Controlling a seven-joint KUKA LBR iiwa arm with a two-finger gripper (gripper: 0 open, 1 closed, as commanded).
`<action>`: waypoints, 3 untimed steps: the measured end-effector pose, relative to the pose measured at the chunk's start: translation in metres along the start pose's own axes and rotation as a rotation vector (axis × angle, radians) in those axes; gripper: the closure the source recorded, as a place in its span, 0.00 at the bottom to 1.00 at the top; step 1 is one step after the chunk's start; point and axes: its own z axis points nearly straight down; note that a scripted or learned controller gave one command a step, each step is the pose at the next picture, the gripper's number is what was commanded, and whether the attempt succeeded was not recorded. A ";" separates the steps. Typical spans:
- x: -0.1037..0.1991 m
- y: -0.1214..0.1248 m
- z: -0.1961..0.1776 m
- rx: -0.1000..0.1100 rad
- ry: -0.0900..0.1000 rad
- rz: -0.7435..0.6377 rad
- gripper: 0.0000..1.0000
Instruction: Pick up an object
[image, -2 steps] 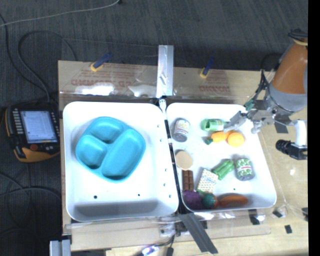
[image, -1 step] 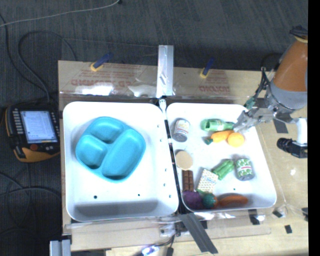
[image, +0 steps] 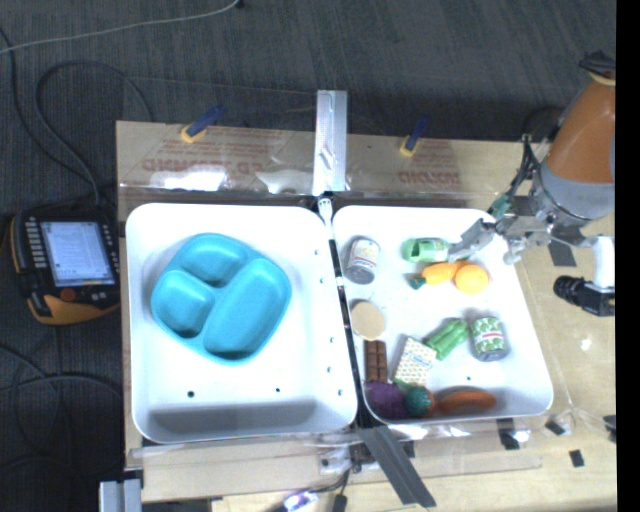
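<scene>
The right bin (image: 535, 345) holds several small items: a tin can (image: 361, 259), a green toy (image: 424, 248), an orange fruit (image: 471, 277) with a yellow-orange piece (image: 438, 272) beside it, a tan disc (image: 368, 319), a green pickle (image: 447, 337), a small green-labelled can (image: 487, 337), a chocolate bar (image: 375, 358), a white-green packet (image: 415, 362), purple grapes (image: 384, 397) and a red-orange sausage (image: 465, 401). My gripper (image: 482, 234) hangs over the bin's upper right corner, just above the orange fruit and right of the green toy. Nothing visibly hangs from it.
A blue divided plate (image: 220, 295) lies in the left bin (image: 140, 400). A teach pendant (image: 65, 262) sits left of the bench. The grey and orange arm (image: 580, 150) comes in over the right bin's far right corner. A metal bracket (image: 330, 140) stands behind the divider between the bins.
</scene>
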 end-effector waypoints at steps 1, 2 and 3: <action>-0.020 0.026 0.112 -0.012 0.002 -0.132 0.00; -0.006 0.012 0.123 -0.015 -0.005 -0.071 0.00; -0.005 0.013 0.112 -0.016 -0.002 -0.072 1.00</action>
